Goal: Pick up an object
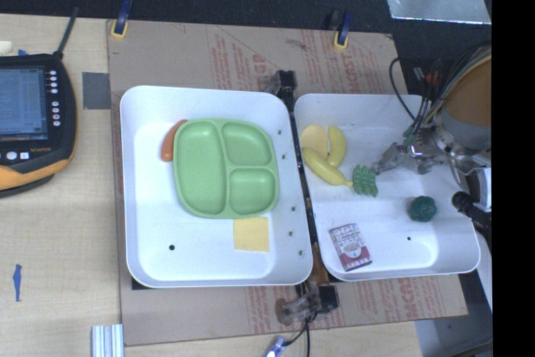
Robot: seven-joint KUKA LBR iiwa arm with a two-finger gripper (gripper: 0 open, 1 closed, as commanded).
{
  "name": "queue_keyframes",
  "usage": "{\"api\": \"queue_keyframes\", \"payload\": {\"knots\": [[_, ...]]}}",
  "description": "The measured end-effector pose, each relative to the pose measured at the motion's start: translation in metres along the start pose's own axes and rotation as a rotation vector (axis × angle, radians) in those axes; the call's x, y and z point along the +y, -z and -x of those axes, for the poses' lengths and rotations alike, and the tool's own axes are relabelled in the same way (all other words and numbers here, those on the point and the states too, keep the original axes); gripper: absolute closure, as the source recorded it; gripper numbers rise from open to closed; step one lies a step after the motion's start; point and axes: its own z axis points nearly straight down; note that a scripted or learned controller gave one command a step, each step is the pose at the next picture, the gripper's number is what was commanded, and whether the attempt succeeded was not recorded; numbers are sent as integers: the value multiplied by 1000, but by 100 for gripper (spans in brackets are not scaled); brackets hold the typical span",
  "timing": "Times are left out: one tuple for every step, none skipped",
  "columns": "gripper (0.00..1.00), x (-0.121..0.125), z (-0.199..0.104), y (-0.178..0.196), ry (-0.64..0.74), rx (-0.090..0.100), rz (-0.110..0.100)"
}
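Small packet [349,246] sits at the right bin's [451,259] front edge, nearest you. End effector [391,158] hangs low over that bin, just beside the green broccoli piece [364,180]; can't tell whether it's released or clenched, and nothing is visibly grasped. Looks like the approach step. Next move needs a descent centred on the broccoli. Bananas [324,155] lie touching or nearly touching it, so crowding is the risk. Dark green ball [422,208] sits apart. Left bin [142,263] holds a green divided plate [226,168] and a yellow slice [252,234].
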Motion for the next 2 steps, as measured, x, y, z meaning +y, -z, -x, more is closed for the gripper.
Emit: {"api": "queue_keyframes", "payload": {"knots": [[0,69,0,1,-2,1,1],[0,27,-48,0,3,1,-1]]}}
